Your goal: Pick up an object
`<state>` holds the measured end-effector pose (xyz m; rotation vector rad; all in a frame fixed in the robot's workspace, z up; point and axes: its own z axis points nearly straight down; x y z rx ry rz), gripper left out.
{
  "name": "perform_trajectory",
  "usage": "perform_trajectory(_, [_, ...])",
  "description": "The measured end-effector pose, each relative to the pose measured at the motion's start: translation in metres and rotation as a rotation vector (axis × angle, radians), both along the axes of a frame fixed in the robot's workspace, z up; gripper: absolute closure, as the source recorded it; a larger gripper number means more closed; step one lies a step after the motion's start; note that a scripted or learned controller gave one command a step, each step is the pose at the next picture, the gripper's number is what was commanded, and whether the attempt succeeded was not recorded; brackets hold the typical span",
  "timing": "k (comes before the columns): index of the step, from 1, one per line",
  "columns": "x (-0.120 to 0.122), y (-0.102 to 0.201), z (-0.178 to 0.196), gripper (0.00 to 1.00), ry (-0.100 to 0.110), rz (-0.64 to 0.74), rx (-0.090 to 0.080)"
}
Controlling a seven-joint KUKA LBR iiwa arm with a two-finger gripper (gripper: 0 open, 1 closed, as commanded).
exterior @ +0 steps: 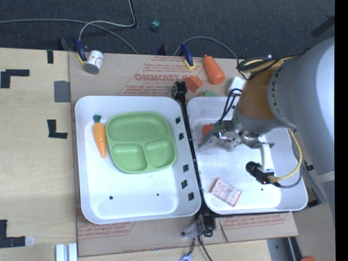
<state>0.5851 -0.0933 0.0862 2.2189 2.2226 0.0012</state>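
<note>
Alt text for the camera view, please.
The gripper reaches low into the right bin beside a small orange-red object; a patterned packet lies nearer. The left bin holds a green divided plate and toy carrot.

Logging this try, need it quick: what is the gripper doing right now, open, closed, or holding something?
Gripper: low in the right bin, beside a small orange object; open or closed cannot be told, and nothing is visibly held.

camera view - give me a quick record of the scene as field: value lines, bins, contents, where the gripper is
left bin: green divided plate, toy carrot beside its left edge
right bin: small red-patterned packet near front, small orange-red object near the fingers
gripper: low over right bin, upper left part
outside bins: orange toy and small can on the cardboard behind
</note>
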Motion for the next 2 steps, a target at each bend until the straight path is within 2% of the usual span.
perform_trajectory(1, [0.0464,-0.0037,-0.0002,0.00,-0.003,0.000,-0.001])
perform_trajectory(2, [0.0463,-0.0036,0.0095,1.00,-0.002,0.001,-0.001])
